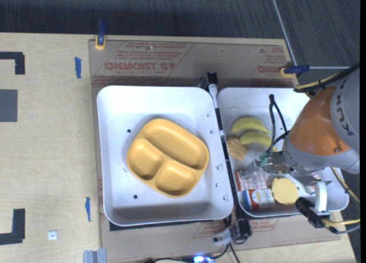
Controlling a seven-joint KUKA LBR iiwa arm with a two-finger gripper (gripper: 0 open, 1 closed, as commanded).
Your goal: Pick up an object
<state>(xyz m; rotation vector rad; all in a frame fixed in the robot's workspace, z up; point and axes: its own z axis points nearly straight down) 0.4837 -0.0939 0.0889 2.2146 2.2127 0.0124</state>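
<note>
1. Red print on the brown cardboard sheet under the bins looks like "CHEMCAST GP"; it repeats smaller and upside down along the far edge, too small to read surely. Black letters on the arm, near the right edge, start with "KU".
2. Two white bins: the left bin and the right bin, touching along a dark seam.
3. The left bin holds one yellow three-compartment tray, tilted and well off to the left of the gripper.
4. The gripper hangs low over the right bin, beneath the orange band. I cannot tell whether its jaws are apart or together; the wrist and cables hide them.
5. Just beyond the gripper, up and to the left, lie two bananas, side by side.
6. Beside them, left of the gripper, is a tan, bristly thing, too unclear to name.
7. Just below the gripper sits a round pale yellow piece, and next to it a can with a red and white label, lying on its side; the label cannot be read.
8. Black cables loop over the right bin, crossing in front of its contents.
9. Blue tape marks and a blue-and-yellow clamp sit on the bench, far left.
</note>
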